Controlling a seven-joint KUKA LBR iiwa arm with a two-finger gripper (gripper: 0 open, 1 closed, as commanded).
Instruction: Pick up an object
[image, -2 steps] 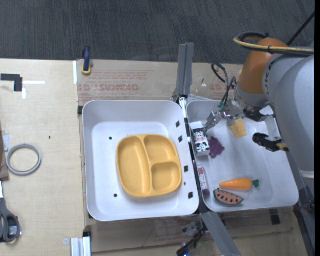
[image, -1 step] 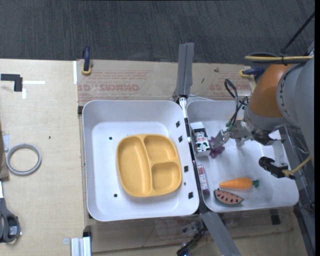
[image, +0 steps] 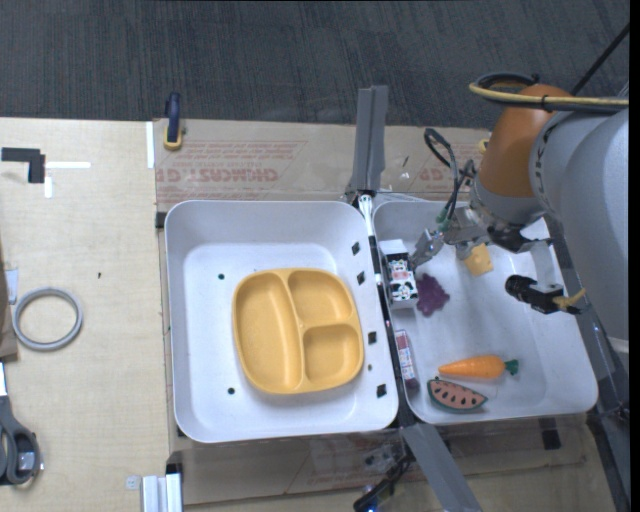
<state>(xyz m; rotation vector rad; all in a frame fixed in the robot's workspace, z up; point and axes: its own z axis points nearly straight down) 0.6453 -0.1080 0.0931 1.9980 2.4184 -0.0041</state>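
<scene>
Hand hangs over the upper part of the right bin, near the purple grape bunch and the small yellow piece; whether its grip is wide or narrow I cannot tell. Nothing visibly sits in it. Likely candidates lie in that bin: one grape bunch, one yellow piece, one black-and-white carton against the dividing wall, one carrot and one watermelon slice toward the near edge. All look like light, stiff plastic toys, probably smooth and apt to slip; the carrot seems best pinched across its thick middle. One left bin holds one yellow divided plate with three compartments.
</scene>
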